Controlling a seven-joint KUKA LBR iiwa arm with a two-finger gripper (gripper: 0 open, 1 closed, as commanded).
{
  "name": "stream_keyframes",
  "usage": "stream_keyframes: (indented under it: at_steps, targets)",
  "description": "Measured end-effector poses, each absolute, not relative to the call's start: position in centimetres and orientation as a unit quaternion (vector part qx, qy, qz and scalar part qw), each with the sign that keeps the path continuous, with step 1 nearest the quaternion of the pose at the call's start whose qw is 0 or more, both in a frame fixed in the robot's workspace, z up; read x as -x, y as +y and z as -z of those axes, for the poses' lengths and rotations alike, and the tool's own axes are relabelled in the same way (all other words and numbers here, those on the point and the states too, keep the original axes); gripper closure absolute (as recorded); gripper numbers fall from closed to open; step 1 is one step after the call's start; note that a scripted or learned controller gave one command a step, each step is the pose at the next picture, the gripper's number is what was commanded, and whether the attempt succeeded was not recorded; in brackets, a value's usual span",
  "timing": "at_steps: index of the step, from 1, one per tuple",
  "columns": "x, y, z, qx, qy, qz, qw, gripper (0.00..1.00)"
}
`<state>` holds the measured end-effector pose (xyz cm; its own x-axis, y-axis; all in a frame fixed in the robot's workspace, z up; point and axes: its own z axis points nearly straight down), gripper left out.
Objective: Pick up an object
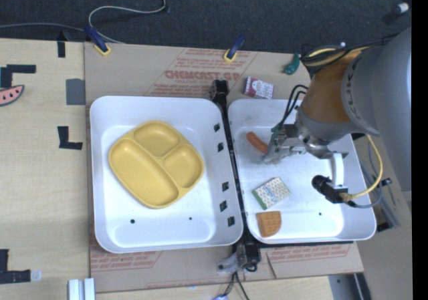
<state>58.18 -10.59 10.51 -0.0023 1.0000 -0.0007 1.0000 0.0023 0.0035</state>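
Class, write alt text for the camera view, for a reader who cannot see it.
A grey robot arm's gripper hovers beside an orange sausage-shaped toy in the right white bin, which also holds a patterned packet and a biscuit-like piece. The left bin holds a yellow divided plate.

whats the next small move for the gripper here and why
Probably a short drop and a slight shift toward the orange sausage-shaped piece. The gripper sits just beside it in the right bin, nothing shows between its fingers, and the patterned packet and the biscuit-like piece lie farther off.
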Motion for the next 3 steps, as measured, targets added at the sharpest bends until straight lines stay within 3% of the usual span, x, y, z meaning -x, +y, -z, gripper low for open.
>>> stream_keyframes:
  at_steps: [1,2,3]
  targets:
    - [-58.18,-10.59,-10.5,-0.706,0.708,-0.0009,0.001,0.0]
    - [-58.19,-10.47,-11.42,-0.706,0.709,-0.0012,0.001,1.0]
    - [-58.19,-10.47,-11.41,-0.706,0.709,-0.0012,0.001,0.0]
